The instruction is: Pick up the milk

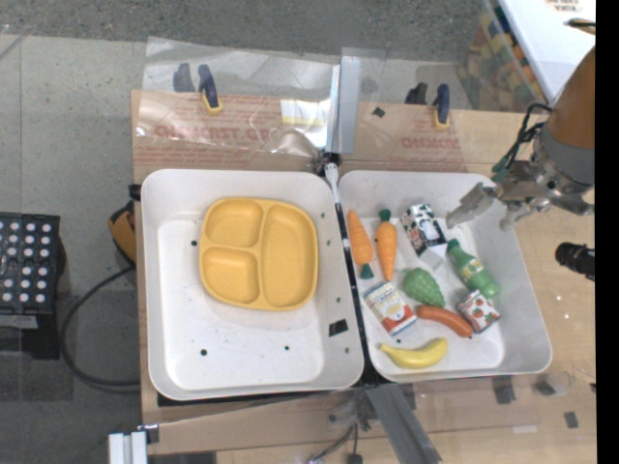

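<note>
Milk carton [423, 228] in right bin [527, 288] among toy foods, yellow tray [259, 253] in left bin [174, 288], pincer [488, 209] apart.

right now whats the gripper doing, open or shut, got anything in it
Gripper: open, fingers spread, nothing between them. It hovers over the right bin's upper right part, just right of the milk carton, not touching it.
</note>
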Available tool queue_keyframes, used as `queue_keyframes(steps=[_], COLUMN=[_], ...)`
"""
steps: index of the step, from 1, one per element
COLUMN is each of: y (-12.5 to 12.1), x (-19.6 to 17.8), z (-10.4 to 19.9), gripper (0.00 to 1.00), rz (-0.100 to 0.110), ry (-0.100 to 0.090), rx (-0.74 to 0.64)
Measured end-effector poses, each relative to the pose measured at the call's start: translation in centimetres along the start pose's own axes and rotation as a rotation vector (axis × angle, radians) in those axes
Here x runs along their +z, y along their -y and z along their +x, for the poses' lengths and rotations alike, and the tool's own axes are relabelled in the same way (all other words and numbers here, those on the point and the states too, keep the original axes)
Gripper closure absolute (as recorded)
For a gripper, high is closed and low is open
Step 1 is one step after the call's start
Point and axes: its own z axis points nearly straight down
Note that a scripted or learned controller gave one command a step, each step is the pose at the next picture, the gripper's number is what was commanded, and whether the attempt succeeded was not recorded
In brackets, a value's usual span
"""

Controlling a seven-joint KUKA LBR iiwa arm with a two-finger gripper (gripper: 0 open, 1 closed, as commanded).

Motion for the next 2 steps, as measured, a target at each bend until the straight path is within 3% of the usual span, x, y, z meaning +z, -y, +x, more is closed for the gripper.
queue_keyframes(steps=[1, 2], y=[-4.47, -4.39], x=[14.62, 13.75], z=[3.17, 3.09], gripper=[0.0, 1.0], rz=[0.0, 0.003], ry=[0.004, 0.005], rx=[0.121, 0.122])
